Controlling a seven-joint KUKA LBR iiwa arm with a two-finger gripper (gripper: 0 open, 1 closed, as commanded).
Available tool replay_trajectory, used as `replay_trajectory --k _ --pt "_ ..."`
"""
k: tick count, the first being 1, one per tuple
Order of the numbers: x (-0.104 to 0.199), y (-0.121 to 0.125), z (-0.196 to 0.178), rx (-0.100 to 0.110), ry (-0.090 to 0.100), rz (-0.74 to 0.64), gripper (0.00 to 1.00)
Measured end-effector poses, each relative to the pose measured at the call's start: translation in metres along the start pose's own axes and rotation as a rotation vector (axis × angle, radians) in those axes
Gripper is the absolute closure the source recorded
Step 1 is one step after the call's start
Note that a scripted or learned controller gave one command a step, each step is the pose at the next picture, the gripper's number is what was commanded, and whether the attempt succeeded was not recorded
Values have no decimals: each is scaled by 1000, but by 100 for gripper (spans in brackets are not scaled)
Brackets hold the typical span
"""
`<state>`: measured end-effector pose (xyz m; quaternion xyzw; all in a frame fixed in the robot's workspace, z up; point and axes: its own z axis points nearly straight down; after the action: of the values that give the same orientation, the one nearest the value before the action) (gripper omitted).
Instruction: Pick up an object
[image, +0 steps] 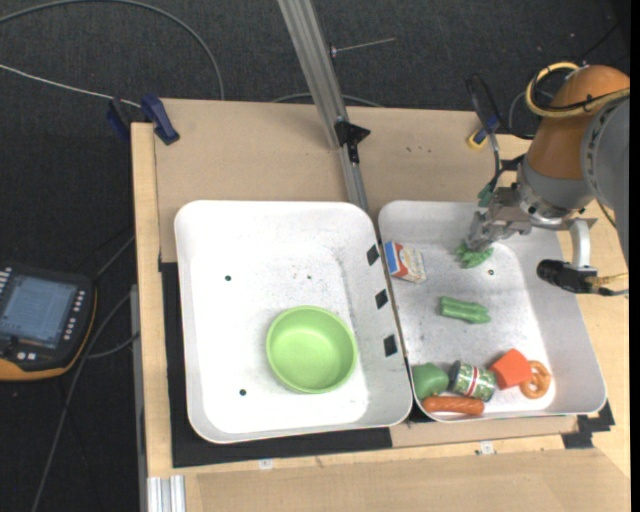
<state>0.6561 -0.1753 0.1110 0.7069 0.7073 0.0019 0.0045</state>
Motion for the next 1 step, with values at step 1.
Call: replay_trajectory --k 1 --pt "-1 0 -43 5 3 0 100"
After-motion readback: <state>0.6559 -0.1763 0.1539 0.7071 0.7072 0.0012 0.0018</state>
